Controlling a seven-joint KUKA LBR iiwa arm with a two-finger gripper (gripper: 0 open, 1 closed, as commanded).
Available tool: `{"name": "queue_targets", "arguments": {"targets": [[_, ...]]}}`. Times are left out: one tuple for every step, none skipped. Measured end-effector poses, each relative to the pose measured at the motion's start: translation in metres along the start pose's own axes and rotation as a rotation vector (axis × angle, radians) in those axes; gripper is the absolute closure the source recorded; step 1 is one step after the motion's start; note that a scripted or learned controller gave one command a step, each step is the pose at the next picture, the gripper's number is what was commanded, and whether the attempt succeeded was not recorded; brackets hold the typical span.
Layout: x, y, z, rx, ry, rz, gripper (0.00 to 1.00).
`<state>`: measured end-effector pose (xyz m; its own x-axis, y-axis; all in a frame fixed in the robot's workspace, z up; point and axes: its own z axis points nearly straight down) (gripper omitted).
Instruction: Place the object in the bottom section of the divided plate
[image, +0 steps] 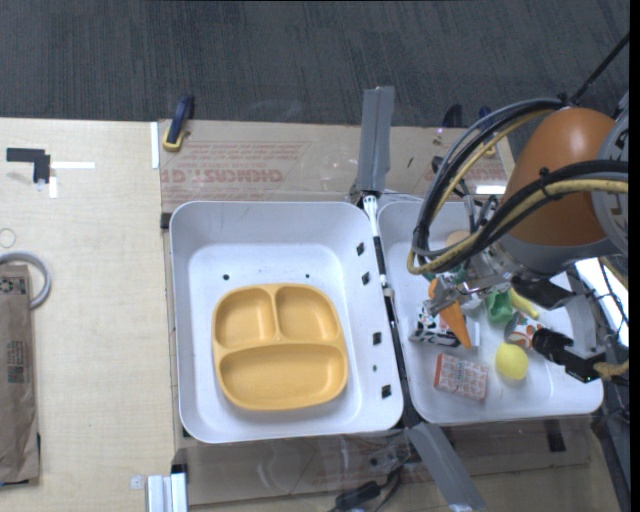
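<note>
Two shallow white bins sit side by side: the left bin (190, 330) holds the yellow three-section divided plate (281, 346), all sections bare, so nothing is placed yet. Over the right bin (575, 395), the gripper (452, 300) hangs among an orange carrot-shaped toy (456, 322), a yellow lemon (511, 362) and a patterned card (461, 377). Its grasp I cannot tell, so picking and carrying to the bottom section (283, 372) apparently remain.

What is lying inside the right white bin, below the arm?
In the right bin lie a yellow lemon-like fruit, a pink patterned packet, an orange carrot-like piece and a green item. The arm and its cables cover the bin's upper part.
</note>
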<state>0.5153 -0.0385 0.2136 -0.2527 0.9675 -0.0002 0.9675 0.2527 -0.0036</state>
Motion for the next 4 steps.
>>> {"name": "queue_targets", "arguments": {"targets": [[0.051,0.061,-0.010,-0.001,-0.001,0.060,1.00],[0.069,0.166,0.023,-0.001,-0.002,0.264,1.00],[0.067,0.164,-0.087,-0.002,-0.002,0.338,1.00],[0.068,0.164,-0.086,-0.001,-0.003,0.338,0.00]]}}
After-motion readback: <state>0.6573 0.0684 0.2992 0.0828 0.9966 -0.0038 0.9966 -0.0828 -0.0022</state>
